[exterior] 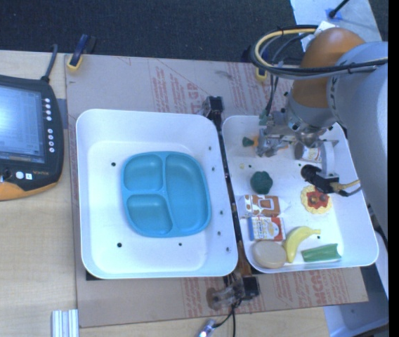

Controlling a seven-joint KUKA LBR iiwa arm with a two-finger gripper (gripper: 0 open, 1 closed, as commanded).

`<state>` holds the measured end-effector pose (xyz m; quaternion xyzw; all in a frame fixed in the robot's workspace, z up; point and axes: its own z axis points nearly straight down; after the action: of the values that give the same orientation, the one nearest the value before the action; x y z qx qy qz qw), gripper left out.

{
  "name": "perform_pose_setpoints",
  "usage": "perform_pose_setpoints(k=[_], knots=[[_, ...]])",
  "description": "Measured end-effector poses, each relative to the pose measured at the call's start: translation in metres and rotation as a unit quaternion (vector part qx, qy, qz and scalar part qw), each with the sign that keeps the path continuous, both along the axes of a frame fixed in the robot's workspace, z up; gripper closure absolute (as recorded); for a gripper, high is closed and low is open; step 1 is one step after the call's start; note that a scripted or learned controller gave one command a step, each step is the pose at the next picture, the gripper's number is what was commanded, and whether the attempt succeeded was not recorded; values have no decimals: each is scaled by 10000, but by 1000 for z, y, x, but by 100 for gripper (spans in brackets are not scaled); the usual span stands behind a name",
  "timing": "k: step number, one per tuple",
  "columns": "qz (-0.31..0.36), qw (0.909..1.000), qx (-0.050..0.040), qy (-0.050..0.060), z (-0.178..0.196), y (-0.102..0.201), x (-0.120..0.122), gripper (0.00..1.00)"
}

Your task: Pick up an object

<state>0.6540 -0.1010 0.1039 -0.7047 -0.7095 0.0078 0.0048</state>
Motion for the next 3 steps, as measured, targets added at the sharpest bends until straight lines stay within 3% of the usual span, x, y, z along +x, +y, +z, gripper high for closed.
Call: perform_pose_setpoints(k=[1,2,3], knots=[[3,10000,0,0,0,0,0,0],[-10,10000,18,-66,-12,-1,2,0],[-10,10000,17,-63,-12,-2,-65,0]])
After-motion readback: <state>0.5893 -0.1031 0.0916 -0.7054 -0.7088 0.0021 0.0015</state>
